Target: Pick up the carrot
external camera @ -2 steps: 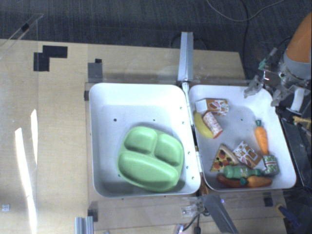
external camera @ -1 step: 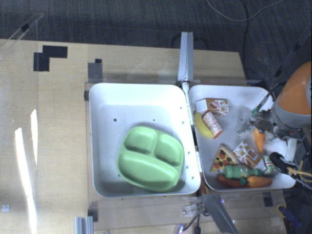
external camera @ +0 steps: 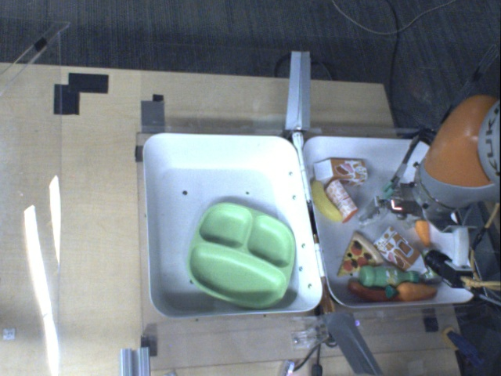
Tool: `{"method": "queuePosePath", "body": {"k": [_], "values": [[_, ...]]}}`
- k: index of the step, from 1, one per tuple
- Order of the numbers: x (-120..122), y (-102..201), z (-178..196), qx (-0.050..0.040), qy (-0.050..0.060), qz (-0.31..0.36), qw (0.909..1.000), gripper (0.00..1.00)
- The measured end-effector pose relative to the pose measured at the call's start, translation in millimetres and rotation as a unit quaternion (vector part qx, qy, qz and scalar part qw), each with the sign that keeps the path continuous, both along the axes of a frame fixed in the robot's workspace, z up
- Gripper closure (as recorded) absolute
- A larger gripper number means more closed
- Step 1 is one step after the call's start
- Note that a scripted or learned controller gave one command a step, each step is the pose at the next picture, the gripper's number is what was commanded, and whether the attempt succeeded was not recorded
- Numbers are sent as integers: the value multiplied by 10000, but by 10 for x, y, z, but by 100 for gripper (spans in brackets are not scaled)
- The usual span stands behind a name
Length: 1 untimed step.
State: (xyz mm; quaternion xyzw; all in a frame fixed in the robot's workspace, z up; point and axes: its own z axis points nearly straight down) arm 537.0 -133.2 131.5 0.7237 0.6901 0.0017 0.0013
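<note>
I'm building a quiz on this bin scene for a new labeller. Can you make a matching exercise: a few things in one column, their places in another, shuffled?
Things:
1. green divided plate
2. carrot
3. pizza slice
4. banana

Places:
A. front edge of the right bin
B. alone in the left bin
C. against the right bin's left wall
D. middle of the right bin, just above the green bottle

Pairs: 1-B, 2-A, 3-D, 4-C

Orange carrot (external camera: 413, 291) lying flat; right bin's near edge
</note>
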Motion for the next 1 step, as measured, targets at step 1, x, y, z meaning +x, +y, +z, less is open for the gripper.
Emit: {"method": "queuePosePath", "body": {"k": [1], "values": [[185,-627,-65,-11,-7,450,9990,0]]}}
